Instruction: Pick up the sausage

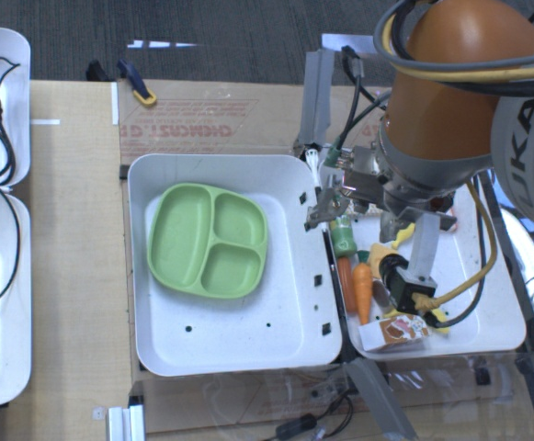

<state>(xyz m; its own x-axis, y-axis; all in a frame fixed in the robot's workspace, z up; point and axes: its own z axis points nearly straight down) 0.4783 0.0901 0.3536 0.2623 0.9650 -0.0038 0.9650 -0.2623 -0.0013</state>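
The sausage point(346, 285) is a thin reddish-brown stick lying lengthwise along the left wall of the right bin point(487, 333). My gripper point(334, 209) hangs over that bin's upper left corner, just above a green item point(343, 239) and a short way beyond the sausage's far end. The large orange and grey wrist covers most of the gripper from above. I see nothing held in it.
An orange carrot point(364, 292) lies right beside the sausage. A yellow piece point(401, 237) and a small brown and white box point(398, 331) share that bin. The left bin point(156, 320) holds a green divided plate point(209, 240).
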